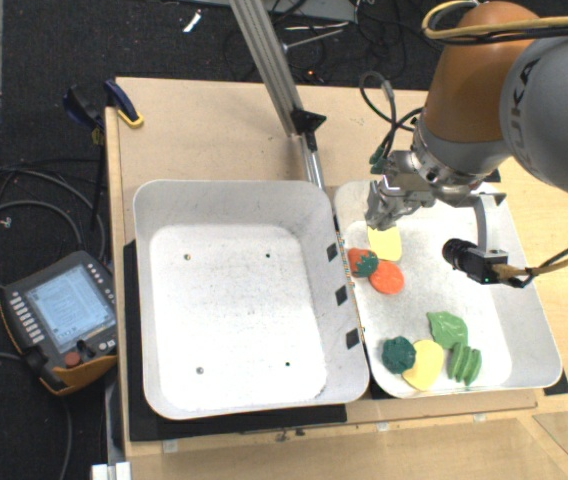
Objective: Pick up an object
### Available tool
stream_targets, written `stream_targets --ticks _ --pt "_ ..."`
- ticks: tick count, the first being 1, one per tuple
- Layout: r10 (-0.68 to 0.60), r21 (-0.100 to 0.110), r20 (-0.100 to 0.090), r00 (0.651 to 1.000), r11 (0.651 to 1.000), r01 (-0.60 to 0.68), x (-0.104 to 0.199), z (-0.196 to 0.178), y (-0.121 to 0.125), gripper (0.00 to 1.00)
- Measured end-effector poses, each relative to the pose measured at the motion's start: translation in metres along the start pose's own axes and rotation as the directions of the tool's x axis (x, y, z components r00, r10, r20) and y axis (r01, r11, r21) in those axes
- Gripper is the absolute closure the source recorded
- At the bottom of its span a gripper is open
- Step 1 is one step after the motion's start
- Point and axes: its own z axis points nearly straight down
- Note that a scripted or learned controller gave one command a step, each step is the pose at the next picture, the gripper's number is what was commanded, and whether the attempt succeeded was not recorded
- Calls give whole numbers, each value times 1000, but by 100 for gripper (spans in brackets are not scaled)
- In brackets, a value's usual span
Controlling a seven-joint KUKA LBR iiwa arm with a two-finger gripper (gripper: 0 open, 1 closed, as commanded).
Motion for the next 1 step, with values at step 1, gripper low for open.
stream_targets --ticks 1 --pt "-1 -5 0 1000 1000 1 54 -4 17 100"
